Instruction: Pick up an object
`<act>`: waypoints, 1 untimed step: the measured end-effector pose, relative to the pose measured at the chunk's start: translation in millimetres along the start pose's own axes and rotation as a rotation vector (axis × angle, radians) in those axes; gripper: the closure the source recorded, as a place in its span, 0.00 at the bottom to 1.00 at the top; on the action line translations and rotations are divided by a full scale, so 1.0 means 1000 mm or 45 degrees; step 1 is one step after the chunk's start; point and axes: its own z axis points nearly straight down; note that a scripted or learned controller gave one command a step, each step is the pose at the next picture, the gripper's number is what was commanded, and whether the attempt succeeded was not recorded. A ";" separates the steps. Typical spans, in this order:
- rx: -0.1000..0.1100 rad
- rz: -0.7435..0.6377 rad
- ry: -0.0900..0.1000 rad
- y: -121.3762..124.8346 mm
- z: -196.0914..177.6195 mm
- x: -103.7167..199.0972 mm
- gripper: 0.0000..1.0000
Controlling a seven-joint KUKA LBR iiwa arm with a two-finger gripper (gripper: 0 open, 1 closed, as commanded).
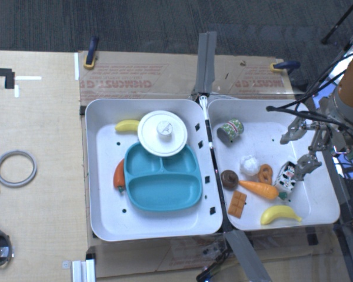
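Observation:
My gripper (298, 153) hangs over the right part of the right bin (256, 113). Its two fingers stand apart, open, with nothing between them. One fingertip (288, 136) points toward the bin's middle. The other ends just above a small black-and-white object (286, 177). Left of that object lie a toy carrot (259, 188), a brown pretzel (265, 172), a white ball (249, 164) and a chocolate doughnut (229, 178). A yellow banana (280, 216) and a brown waffle piece (237, 204) lie near the front wall. A green-and-grey can (230, 130) lies on its side at the back.
The left bin (100, 175) holds a blue divided tray (162, 184), a white round lid (162, 133), a small banana (127, 126) and an orange-red piece (119, 175). A grey ring (14, 168) lies on the bench to the left. Black cables (317, 90) cross above the gripper.

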 end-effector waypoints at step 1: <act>0.000 0.166 -0.001 0.003 0.176 -0.012 0.00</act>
